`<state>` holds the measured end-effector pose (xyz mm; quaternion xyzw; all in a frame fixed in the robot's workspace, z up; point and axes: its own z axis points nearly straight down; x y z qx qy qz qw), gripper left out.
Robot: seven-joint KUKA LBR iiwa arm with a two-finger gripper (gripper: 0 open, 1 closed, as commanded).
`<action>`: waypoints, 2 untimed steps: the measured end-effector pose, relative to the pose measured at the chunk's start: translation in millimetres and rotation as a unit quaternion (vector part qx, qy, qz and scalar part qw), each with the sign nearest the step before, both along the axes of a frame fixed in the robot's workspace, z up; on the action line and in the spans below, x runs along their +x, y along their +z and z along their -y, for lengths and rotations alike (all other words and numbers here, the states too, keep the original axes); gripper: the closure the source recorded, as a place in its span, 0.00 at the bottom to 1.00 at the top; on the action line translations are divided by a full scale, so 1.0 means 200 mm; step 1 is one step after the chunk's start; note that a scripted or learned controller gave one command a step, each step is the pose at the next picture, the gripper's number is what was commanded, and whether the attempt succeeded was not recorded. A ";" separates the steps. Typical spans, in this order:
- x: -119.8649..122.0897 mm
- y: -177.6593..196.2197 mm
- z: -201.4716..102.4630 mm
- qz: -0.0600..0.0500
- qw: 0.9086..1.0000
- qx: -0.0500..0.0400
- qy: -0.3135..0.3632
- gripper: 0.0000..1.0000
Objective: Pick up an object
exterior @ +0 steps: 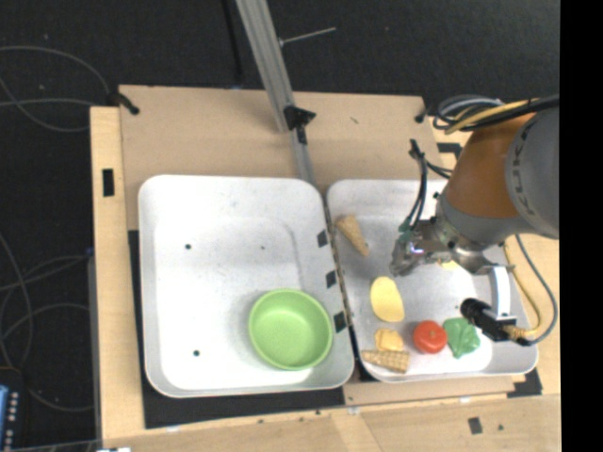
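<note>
Hovering just above the yellow lemon-shaped piece [386,298], your end effector [407,255] looks poised to descend; you cannot tell its opening, and nothing shows in it. Beyond that piece: red tomato [430,337], green leafy item [461,337], waffle cone [352,234].

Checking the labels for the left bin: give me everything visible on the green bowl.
The green bowl is a round, light green dish with a smooth, matte, plastic-looking surface, a thick rim and a paler inside. It stands upright, mouth up, with nothing visible inside. It sits in the left bin, in the corner nearest the camera on the side toward the right bin, its rim close to the dividing wall; whether it touches that wall I cannot tell. It rests on the bin floor, and nothing else touches it. The gripper is over the other bin.
</note>
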<state>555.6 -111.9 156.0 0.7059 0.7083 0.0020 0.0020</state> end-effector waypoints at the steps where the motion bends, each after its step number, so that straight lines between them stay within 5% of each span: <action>1: 0.01 0.22 -0.01 0.000 1.000 0.000 0.001 1.00; 2: 0.02 0.49 -0.01 0.001 1.000 -0.001 0.001 1.00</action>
